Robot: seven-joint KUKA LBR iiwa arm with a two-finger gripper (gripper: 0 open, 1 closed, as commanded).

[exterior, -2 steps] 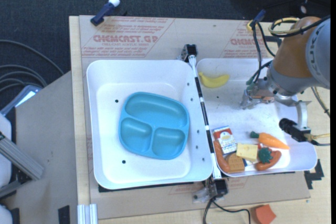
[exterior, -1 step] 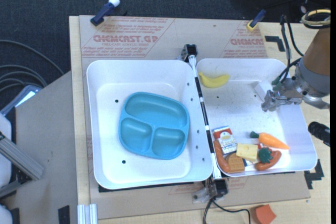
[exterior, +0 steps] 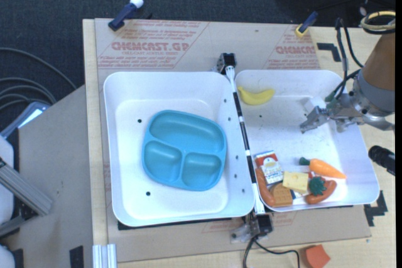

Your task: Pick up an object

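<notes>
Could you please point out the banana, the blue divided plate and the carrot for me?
banana point(exterior: 256, 96): camera view, on the middle of its yellow curve.
blue divided plate point(exterior: 184, 149): camera view, on the ridge where its compartments meet.
carrot point(exterior: 326, 167): camera view, on the middle of its orange body.

Blue plate point(exterior: 184, 150) (left bin point(exterior: 119, 135)), toy food right, gripper point(exterior: 312, 119) above.

Grey arm point(exterior: 377, 94), orange band, metallic end effector point(exterior: 314, 119), black cables
</notes>
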